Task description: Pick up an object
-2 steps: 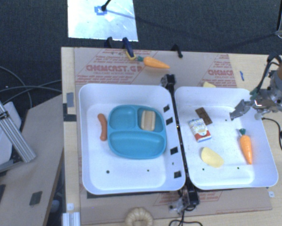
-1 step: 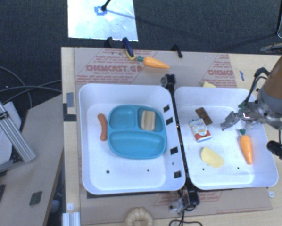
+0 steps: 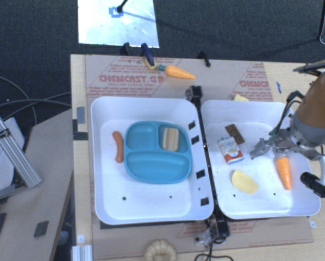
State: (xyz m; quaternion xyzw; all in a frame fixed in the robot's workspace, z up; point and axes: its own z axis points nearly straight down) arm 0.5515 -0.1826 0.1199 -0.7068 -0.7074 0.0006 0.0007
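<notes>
Gripper, fingers apparently spread and grasping nothing, low in the right bin; carrot just beside it; best centred over carrot before closing.

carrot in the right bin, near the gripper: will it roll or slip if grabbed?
The carrot looks tapered and round, so it would probably roll in an arc if nudged. Its smooth, glossy surface suggests hard plastic: likely stiff, light, and apt to squirt out toward the thin end. The gripper sits just beside it.
</notes>
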